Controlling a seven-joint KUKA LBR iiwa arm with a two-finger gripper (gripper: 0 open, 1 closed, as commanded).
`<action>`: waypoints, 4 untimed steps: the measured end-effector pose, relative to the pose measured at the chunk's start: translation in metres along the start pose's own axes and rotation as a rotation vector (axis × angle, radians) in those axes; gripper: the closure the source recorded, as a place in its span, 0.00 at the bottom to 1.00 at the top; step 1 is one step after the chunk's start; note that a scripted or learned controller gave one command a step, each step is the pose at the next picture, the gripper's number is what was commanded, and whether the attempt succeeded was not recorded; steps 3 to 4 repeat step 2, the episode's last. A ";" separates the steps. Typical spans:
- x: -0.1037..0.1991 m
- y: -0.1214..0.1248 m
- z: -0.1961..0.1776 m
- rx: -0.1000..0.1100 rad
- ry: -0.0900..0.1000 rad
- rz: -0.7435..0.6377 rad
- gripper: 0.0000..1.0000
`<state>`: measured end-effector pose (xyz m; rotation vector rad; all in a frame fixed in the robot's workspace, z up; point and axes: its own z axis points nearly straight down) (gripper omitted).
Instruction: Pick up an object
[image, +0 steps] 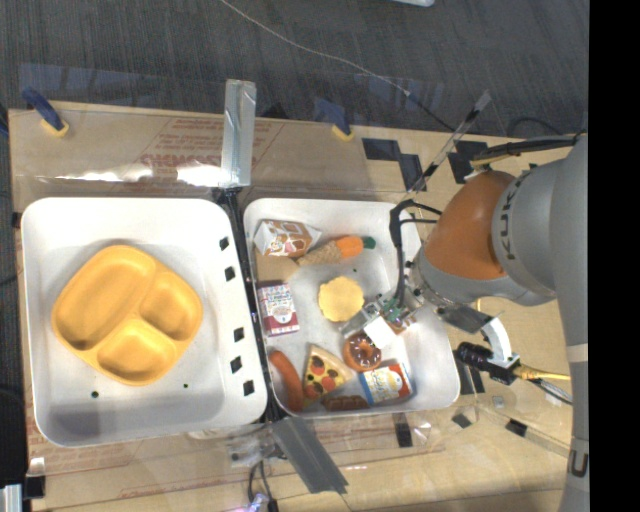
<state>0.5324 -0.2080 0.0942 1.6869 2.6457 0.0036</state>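
Toy food (341, 298), right bin (432, 385), end effector (385, 318) above

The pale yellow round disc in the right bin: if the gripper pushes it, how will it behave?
The yellow disc lies flat, so it would probably slide, not roll. It looks thin, likely light and hard to pinch from above. Neighbours such as the carrot may block it.

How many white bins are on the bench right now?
2. One bin sits on the left, holding a yellow tray. The other bin sits on the right, holding toy food; the arm reaches into it.
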 end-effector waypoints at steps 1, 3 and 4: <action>0.082 -0.024 0.003 0.006 0.007 -0.033 0.00; 0.080 -0.025 -0.007 0.008 0.007 -0.036 1.00; 0.080 -0.025 -0.007 0.008 0.007 -0.036 1.00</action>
